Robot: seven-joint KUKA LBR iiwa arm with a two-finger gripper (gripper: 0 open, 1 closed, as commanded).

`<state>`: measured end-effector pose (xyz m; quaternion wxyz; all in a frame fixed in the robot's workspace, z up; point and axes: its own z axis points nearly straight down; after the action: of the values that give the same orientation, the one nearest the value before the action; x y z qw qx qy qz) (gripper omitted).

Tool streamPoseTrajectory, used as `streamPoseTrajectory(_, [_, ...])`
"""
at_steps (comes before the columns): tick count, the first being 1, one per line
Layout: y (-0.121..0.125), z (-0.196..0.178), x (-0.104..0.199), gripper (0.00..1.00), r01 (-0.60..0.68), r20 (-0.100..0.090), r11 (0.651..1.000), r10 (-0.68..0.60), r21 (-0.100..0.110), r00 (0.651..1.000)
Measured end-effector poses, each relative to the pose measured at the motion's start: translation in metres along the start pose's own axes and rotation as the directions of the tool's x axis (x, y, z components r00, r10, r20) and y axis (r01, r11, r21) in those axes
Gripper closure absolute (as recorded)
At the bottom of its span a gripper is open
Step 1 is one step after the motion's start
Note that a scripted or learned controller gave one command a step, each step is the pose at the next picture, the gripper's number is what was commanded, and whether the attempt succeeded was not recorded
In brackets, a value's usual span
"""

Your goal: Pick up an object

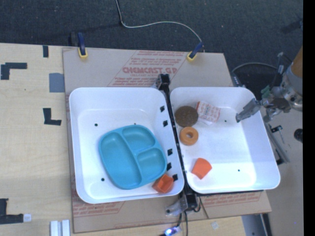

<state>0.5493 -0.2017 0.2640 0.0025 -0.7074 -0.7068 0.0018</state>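
Approach step: nothing grasped, gripper [244,114] over right bin [256,178] right edge; finger state can't tell.
Left bin [81,132]: blue tray [132,155]. Right bin: brown disc [186,115] at left edge, donut [188,135], orange block [201,167]. Next: pick target, descend centered.

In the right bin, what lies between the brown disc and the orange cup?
The camera view shows a tan ring between the brown disc above it and the orange cup below.
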Motion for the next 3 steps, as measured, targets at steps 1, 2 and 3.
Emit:
streamPoseTrajectory(1, [0.001, -0.002, 0.000, 0.00, 0.002, 0.001, 1.000, -0.002, -0.005, 1.000])
streamPoseTrajectory(2, [0.004, 0.042, 0.003, 0.00, 0.002, 0.001, 1.000, -0.002, -0.001, 1.000])
streamPoseTrajectory(3, [0.013, 0.100, 0.006, 0.00, 0.002, 0.000, 1.000, -0.002, 0.001, 1.000])
